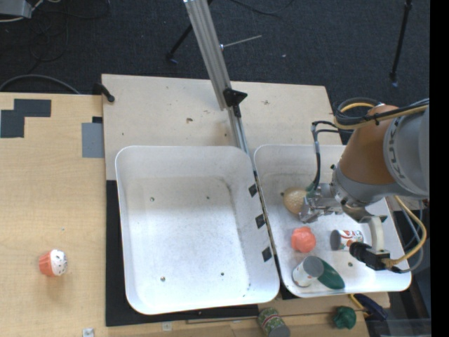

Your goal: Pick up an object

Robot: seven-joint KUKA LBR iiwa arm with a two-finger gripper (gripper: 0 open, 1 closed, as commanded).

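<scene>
From above, two white bins are sitting side by side on the bench. The left bin (pixel 140 188) is the bigger one. The right bin (pixel 277 167) is holding a few small things.

The grey arm (pixel 393 153) with its orange band is reaching in from the right, over the right bin. Its gripper (pixel 313 210) is hanging low in the middle of that bin. It is too small and dark to tell how its tips are standing.

A tan ball (pixel 294 201) is lying just beside the gripper, on its left, maybe touching it. An orange ball (pixel 304 240) is lying a little nearer the front edge, close under the gripper. A small white bottle (pixel 346 239) with red on it is lying to the right of the orange ball. A white cup (pixel 306 271) is lying at the front of the bin, with a green thing (pixel 331 278) touching it.

Outside the bins, a little orange and white toy (pixel 53 263) is sitting on the wooden table, far to the left. A green lump (pixel 344 317) is lying on the bench in front of the right bin.
</scene>
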